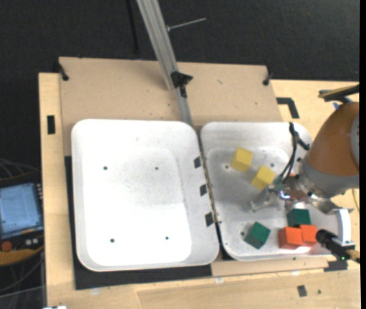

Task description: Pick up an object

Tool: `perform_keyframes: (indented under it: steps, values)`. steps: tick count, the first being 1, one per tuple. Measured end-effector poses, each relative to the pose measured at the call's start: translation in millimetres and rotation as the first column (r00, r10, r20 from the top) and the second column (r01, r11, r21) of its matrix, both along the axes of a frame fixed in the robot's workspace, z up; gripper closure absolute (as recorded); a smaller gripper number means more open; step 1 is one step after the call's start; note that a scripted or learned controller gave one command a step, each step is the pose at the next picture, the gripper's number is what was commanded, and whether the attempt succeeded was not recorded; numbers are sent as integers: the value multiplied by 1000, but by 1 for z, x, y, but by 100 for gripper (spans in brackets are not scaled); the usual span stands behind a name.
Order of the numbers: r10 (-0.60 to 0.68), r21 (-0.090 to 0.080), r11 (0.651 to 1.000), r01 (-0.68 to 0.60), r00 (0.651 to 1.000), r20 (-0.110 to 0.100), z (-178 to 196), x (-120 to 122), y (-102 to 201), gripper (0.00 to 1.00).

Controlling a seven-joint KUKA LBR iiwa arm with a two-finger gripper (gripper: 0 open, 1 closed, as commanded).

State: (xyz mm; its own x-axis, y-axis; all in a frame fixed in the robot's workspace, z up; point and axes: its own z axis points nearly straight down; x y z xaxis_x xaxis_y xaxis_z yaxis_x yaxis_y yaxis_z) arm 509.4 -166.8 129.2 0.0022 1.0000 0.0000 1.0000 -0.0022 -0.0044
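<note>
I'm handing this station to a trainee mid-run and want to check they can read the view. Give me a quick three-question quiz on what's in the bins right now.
1. True or false: all the blocks lie in the right bin.
2. How many yellow blocks are there, and do they touch?
3. Which block lies nearest the divider between the bins: (a) green block, (b) orange block, (c) upper yellow block?

Key:
1. True. The left bin holds no blocks.
2. Two: the upper yellow block and the lower yellow block, close together; whether they touch is hard to tell.
3. (a) The green block; the orange block sits farther right, under the gripper, beside a second green block.
</note>
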Motion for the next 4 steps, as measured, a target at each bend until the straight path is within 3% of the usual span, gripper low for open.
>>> perform_keyframes:
  steps: [1,2,4]
  values:
    - [0,-3,1000,0,1000,8,-32,1,-2,0]
    - [-6,-4,1000,6,1000,14,-20,3,-3,100]
    - [6,-3,1000,-6,1000,13,86,5,4,100]
